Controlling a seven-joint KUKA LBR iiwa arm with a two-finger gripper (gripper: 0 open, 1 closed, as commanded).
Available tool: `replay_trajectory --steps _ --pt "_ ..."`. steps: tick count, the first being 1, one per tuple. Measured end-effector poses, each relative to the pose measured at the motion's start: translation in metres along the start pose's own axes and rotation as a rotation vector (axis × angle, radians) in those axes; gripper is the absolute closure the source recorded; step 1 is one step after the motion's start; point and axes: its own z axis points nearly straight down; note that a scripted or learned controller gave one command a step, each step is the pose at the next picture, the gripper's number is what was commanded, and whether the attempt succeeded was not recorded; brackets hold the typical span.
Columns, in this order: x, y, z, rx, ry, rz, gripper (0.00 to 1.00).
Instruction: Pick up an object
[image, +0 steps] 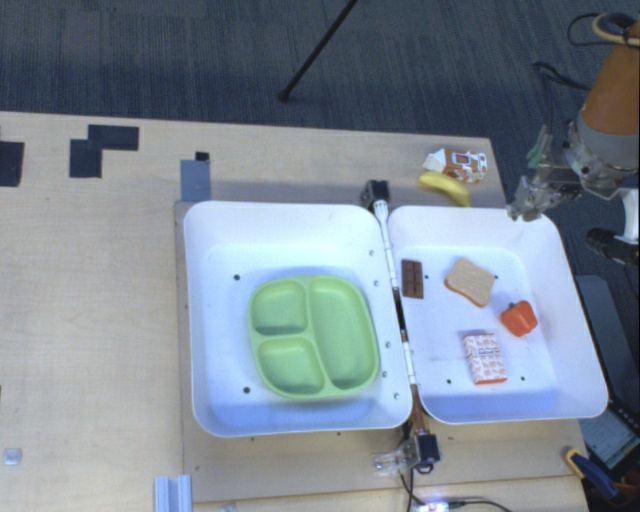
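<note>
Brown and oblong, the chocolate bar (411, 279) is seen in the right bin (575, 395), well to the lower left of the gripper (523, 203), its long axis running up and down the view beside the wall shared with the left bin (200, 300). Nearer the gripper, below and left of it, a tan bread slice (470, 282) is laid on a slant from upper left to lower right. Almost straight below the gripper an orange toy vegetable (518, 318) is found; its top is too blurred for its heading to be judged. Farthest below, a red-and-white packet (484, 358) is set nearly upright in the view, its print unreadable. The gripper is held over the right bin's upper corner; whether it is spread or closed cannot be told. The arm is cut off by the frame's edge.
</note>
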Motion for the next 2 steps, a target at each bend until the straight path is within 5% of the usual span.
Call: replay_trajectory --steps 1,2 --pt "0.130 -0.024 0.007 0.000 0.005 -0.004 1.00" --pt "0.046 0.001 -0.029 -0.003 -0.001 0.001 1.00"
